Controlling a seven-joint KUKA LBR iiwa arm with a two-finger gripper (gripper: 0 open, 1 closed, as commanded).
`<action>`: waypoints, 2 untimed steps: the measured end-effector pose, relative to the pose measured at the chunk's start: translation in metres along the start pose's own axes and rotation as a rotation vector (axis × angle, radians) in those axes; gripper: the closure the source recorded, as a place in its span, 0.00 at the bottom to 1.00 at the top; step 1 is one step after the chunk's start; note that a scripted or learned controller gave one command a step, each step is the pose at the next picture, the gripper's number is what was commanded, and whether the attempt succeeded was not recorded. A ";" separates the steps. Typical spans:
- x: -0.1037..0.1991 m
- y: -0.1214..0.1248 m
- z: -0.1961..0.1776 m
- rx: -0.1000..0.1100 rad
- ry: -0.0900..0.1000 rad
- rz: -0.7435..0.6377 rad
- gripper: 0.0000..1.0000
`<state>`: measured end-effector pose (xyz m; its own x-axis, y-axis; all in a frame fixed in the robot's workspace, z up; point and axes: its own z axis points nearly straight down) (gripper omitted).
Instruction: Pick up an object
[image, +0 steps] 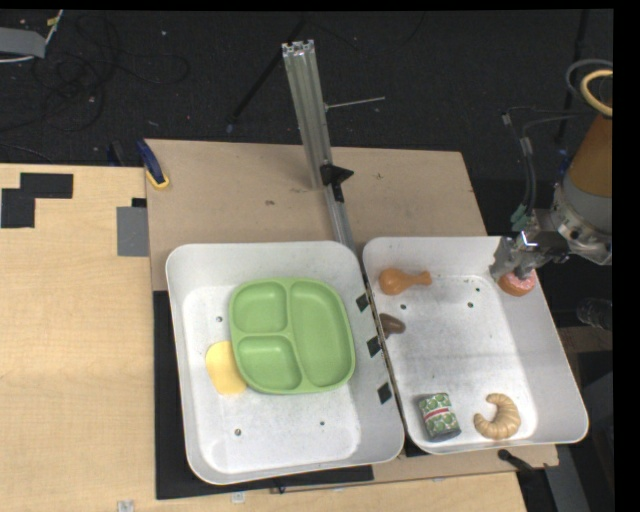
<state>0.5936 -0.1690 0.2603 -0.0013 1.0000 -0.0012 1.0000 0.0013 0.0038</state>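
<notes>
We see the jaws (516, 262) at the right bin's (470, 370) far right rim, pointing down, right above a pink round thing (518, 284); can't tell if they're spread or pinching it. Arm (590, 170) comes in from the right, wrist angled down-left. In the same bin: drumstick (402, 281) at far left, brown bit (392, 324) below it, green can (438, 416) and croissant (499, 415) near the front. Left bin (270, 440) has a green tray (292, 335) with a yellow piece (224, 368) touching its left edge. Both sit on the bench (70, 330).
</notes>
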 end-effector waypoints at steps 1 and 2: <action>0.053 -0.009 0.014 0.008 0.004 -0.003 1.00; 0.107 -0.026 0.028 0.009 0.004 -0.003 1.00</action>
<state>0.5678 -0.0622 0.2322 -0.0044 1.0000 0.0024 1.0000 0.0044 -0.0056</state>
